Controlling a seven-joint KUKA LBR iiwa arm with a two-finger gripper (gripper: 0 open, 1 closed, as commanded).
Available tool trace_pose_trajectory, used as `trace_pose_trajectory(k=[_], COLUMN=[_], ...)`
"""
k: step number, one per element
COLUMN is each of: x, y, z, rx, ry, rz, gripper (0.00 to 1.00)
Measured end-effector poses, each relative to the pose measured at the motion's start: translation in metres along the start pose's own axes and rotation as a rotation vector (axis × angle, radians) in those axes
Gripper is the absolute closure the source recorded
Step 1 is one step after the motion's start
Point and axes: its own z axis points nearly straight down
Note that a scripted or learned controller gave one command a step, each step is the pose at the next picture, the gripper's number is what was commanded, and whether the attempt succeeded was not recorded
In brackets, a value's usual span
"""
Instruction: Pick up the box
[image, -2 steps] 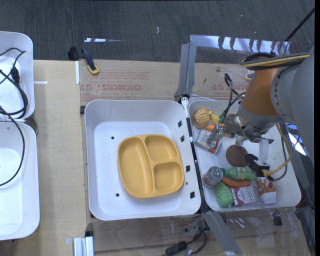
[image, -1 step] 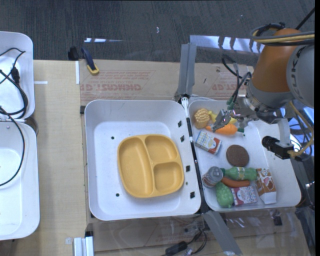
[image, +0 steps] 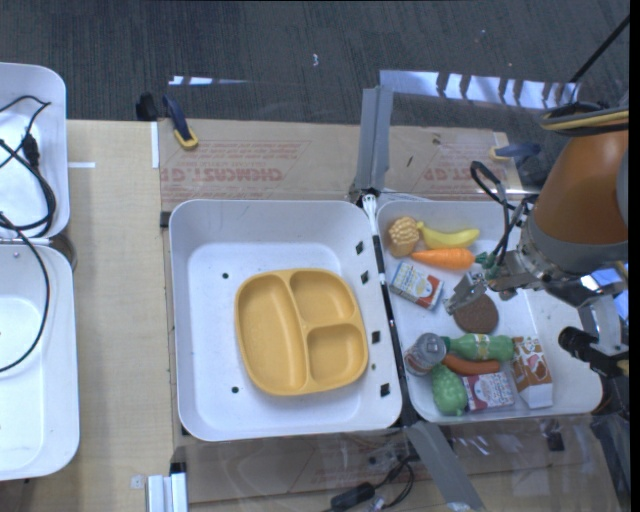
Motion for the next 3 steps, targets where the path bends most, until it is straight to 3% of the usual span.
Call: trace_pose_trajectory(k=[1, 2, 3], x=[-0.014, 0.012, -0.008], y=[0.037, 0.039, 0.034], z=[0.088, -0.007, 0.091], rx=[-0.006, -0.001, -0.007], ry=[-0.002, -0.001, -0.003], rz=[-0.112, -0.104, -0.189], gripper=[0.00, 0.00, 0.00])
